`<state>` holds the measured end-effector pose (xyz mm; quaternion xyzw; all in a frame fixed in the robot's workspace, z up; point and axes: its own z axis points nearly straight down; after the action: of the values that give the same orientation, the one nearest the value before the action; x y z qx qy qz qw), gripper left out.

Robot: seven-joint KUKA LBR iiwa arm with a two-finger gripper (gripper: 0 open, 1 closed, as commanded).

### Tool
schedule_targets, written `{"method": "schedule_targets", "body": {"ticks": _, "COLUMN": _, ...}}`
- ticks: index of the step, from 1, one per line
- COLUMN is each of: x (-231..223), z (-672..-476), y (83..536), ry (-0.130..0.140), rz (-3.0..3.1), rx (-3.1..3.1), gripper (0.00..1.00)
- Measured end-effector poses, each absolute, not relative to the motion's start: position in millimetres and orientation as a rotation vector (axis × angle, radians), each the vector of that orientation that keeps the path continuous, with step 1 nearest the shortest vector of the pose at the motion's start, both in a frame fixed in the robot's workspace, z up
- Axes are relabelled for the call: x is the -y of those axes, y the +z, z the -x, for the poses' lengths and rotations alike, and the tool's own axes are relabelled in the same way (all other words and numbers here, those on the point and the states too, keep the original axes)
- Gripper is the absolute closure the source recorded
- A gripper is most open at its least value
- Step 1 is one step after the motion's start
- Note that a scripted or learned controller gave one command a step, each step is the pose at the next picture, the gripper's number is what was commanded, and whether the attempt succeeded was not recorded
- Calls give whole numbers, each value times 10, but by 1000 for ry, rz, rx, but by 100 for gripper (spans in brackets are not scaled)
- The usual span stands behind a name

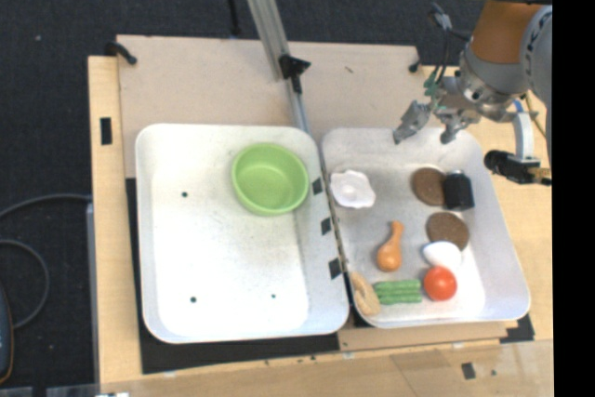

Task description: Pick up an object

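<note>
The jaws are wide open, and nothing is between them. The gripper [429, 124] hangs over the far edge of the right bin [507, 279], with one finger on each side and a clear gap in the middle. It has no hold of anything yet.

Just below it, in that same bin, lie the things it could pick. Nearest are a brown disc [427, 186] and a black block [457, 191], which touch each other. A second brown disc [446, 226] sits below them, with a white lump [442, 253] and a red ball [441, 284] after that. Toward the middle of the bench are a white shell-like thing [352, 190], an orange gourd [390, 246], a green pea pod [398, 292] and a tan wooden piece [364, 293].

The left bin [167, 228] holds a green bowl [270, 178], well apart from the arm.

I think this is the very start of the job: the arm is up high and is getting ready to reach. Next it needs to choose one thing, move right over it, go down with the jaws open, and then close on it. The disc and the block are so close together that the fingers may bump both.
</note>
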<state>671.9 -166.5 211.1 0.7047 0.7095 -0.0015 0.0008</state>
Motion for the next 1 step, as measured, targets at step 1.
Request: {"method": "schedule_targets", "body": {"ticks": 1, "x": 1665, "z": -6718, "y": 2111, "ry": -5, "rz": -2212, "rx": -2229, "gripper": 0}}
